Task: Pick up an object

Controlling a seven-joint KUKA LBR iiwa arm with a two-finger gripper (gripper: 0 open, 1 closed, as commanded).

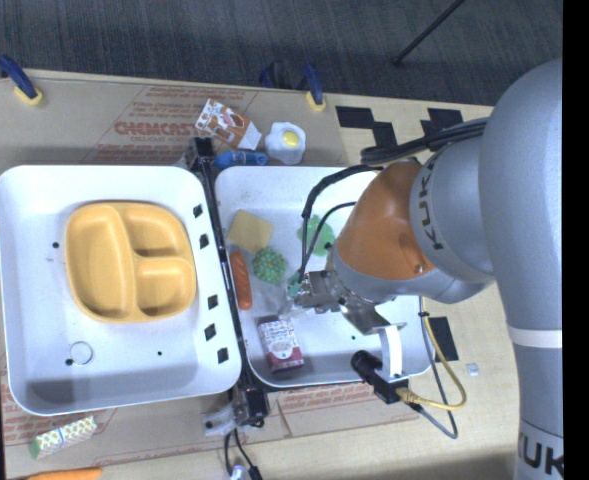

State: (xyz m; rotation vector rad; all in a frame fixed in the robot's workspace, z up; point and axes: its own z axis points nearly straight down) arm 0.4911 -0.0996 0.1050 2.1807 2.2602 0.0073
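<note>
A yellow divided tray (131,259) is seen in the left bin (14,298), while a yellow block (250,231), a sausage (240,277), a green ball (269,265) and a dark packet (280,344) are spread through the right bin (274,376) beneath the arm (444,228).

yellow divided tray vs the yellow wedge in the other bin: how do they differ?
The divided tray lies in the left bin; the yellow wedge lies in the right bin.
The tray is far bigger than the wedge.
The tray has moulded compartments; the wedge looks like a plain block.
The tray lies alone mid-bin; the wedge has a sausage and green ball close by.
Both are yellow.
</note>
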